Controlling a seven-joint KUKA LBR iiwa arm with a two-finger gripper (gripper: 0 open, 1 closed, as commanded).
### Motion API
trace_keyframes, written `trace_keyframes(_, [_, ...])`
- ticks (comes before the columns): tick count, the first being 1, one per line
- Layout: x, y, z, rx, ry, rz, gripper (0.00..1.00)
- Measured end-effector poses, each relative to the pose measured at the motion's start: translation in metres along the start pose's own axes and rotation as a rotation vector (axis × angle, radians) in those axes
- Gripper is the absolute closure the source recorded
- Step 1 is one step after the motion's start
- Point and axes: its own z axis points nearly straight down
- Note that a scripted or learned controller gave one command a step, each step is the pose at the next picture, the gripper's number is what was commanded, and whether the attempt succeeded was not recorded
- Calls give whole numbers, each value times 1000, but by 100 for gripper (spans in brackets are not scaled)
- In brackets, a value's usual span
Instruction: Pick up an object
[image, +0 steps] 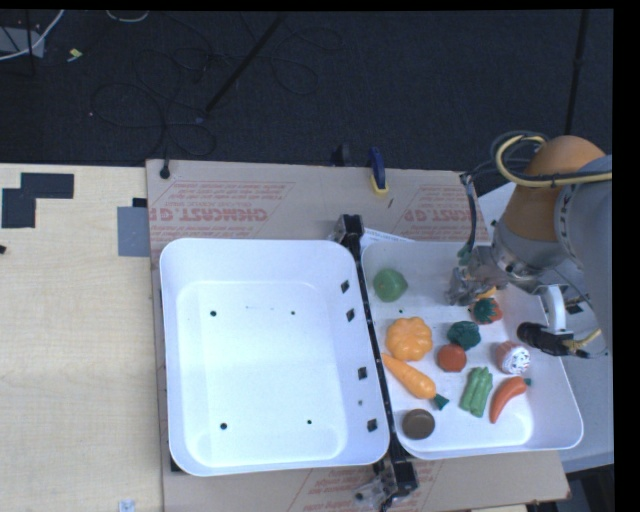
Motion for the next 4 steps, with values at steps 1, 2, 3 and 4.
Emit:
trace_keyframes(1, [5,-1,1,2,1,0,100])
trace_keyframes(2, [9,-28,1,4,2,1,100])
trace_keyframes(3, [31,1,0,0,2,-1,100])
trace_keyframes(4, [33,-8,1,4,2,4,100])
